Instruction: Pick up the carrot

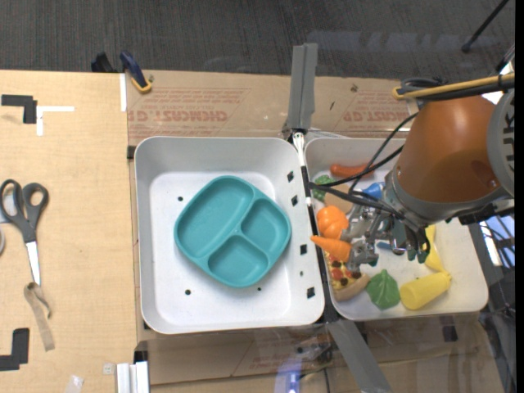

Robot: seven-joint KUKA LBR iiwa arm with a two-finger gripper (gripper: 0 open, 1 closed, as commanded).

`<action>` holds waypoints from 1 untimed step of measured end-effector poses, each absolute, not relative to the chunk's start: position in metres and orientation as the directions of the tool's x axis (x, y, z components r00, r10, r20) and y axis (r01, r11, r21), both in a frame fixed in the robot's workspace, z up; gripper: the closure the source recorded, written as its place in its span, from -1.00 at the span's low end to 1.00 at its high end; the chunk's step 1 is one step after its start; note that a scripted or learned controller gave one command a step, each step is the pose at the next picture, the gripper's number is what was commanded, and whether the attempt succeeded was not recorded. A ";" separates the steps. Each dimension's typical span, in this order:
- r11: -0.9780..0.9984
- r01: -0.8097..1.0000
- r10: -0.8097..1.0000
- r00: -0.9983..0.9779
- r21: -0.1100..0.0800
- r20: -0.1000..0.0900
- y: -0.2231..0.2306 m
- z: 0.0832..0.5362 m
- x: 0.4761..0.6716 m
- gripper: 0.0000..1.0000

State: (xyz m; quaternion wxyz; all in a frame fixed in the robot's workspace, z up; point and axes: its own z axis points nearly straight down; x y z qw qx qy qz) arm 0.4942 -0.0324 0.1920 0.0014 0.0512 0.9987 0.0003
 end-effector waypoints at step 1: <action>0.995 0.099 0.099 -0.995 0.000 -0.005 -0.032 0.201 0.496 1.00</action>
